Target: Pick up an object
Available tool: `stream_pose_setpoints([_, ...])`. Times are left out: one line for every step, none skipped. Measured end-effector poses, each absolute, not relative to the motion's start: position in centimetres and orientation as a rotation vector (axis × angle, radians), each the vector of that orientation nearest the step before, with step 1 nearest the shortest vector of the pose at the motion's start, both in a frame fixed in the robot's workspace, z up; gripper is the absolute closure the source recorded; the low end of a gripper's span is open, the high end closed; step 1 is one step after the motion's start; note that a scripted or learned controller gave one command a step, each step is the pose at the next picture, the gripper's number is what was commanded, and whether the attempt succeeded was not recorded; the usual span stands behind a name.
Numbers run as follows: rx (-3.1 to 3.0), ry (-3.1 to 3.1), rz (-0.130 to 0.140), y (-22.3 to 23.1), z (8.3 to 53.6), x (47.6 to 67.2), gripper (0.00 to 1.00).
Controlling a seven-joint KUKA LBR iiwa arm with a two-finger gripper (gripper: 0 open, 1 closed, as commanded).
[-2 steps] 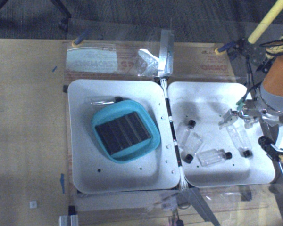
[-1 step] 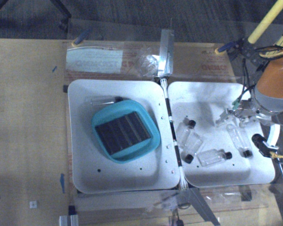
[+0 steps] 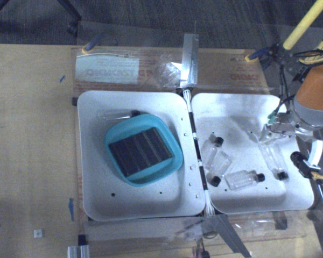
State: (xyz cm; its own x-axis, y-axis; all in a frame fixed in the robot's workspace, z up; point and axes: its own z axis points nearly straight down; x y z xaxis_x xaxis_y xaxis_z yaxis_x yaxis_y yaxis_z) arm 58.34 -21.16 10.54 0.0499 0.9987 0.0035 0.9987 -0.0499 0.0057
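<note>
Here left bin point(image 3: 91, 160) holds a teal dish point(image 3: 144, 149), right bin point(image 3: 242, 109) clear bottles point(image 3: 244, 179)

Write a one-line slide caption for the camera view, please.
Gripper over the right bin with clear bottles; a blue tray lies in the left bin.
</note>
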Motion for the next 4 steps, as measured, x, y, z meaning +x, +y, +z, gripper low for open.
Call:
stream_pose_setpoints([2.275,2.17,0.014,-20.9,10.5,58.4,0.0])
stream_pose_setpoints([2.235,2.199,0.005,-19.1,8.8,60.8,0.0])
stream_pose_setpoints([2.248,2.205,0.019,-20.9,8.9,61.0,0.0])
stream_pose_setpoints([2.225,2.219,0.015,-20.6,8.9,56.6,0.0])
